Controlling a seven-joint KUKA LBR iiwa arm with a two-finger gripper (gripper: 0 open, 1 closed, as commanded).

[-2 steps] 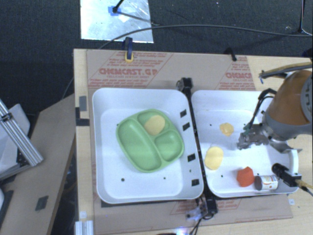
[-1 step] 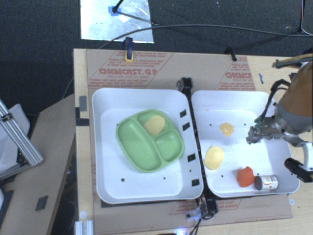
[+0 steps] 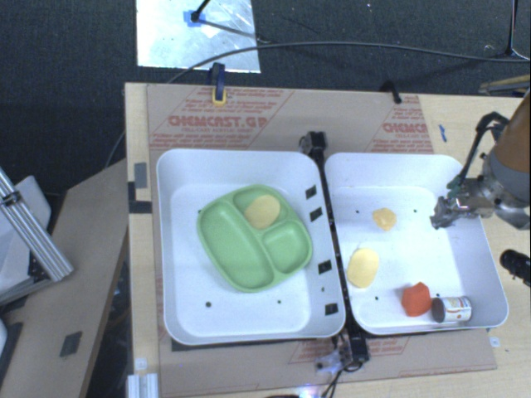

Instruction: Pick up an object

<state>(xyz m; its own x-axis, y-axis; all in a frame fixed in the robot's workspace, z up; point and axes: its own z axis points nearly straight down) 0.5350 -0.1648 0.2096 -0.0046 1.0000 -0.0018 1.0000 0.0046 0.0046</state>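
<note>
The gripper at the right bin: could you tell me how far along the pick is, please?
Nothing looks picked yet. The gripper sits at the right bin's far right side with nothing visible between its fingers. Two yellow pieces, an orange object and a small can lie in that bin. The whole grasp and lift remain.

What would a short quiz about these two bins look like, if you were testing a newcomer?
1. True or false: the green plate lies in the right bin.
2. Which thing lies touching the orange object? A) the small can B) the gripper C) the plate
3. Fill in: one yellow piece rests in a compartment of the ___.

Key
1. False: it lies in the left bin.
2. A: the can lies against it near the right bin's front corner.
3. Plate. Two other yellow pieces lie on the right bin's floor.
</note>
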